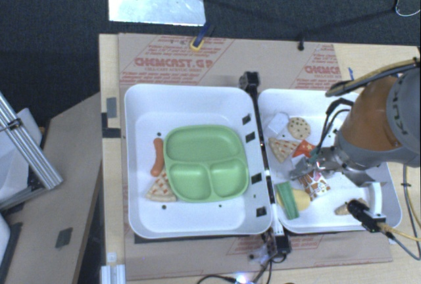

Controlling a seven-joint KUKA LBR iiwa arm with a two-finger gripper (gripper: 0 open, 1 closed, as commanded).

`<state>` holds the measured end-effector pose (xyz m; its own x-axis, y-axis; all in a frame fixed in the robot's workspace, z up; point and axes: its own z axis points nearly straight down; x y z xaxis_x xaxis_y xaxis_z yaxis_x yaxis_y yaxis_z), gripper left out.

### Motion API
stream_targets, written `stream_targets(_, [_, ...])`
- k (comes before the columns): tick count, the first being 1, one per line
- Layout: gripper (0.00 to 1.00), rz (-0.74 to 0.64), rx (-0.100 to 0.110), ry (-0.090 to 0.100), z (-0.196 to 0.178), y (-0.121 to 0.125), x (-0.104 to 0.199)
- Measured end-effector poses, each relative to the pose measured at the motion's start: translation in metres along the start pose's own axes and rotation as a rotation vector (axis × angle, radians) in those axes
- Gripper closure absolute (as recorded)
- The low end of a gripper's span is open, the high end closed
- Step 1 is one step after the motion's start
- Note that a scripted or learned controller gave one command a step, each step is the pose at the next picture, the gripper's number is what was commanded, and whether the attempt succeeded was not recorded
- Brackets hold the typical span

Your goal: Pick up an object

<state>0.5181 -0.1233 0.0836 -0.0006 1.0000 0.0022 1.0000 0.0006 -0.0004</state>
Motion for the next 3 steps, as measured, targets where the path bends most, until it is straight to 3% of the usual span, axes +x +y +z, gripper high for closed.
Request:
stream_targets(1, [1.00,-0.001,-0.007,-0.002,-0.013,0.002,-0.001])
stream_targets(3, [1.00,-0.002,-0.008,-0.005,-0.127,-0.005,-0.014])
